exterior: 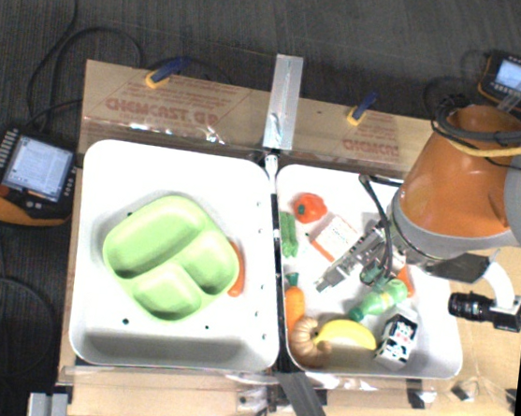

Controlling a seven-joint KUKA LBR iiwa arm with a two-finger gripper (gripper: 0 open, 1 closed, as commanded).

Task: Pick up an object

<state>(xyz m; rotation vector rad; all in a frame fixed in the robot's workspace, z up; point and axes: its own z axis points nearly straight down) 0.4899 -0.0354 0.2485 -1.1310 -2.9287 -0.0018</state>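
Camera view: grey two-finger tool hangs low inside the right shallow white bin, its fingers slightly spread with nothing between them, above the green plastic bottle and yellow banana.

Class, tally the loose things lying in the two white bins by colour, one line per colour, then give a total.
Green: 3: divided plastic tray, long vegetable, toy bottle
Orange or red: 2: tomato, carrot
Yellow: 1: banana
White: 2: card, patterned box
Brown: 1: pretzel
Total: 9
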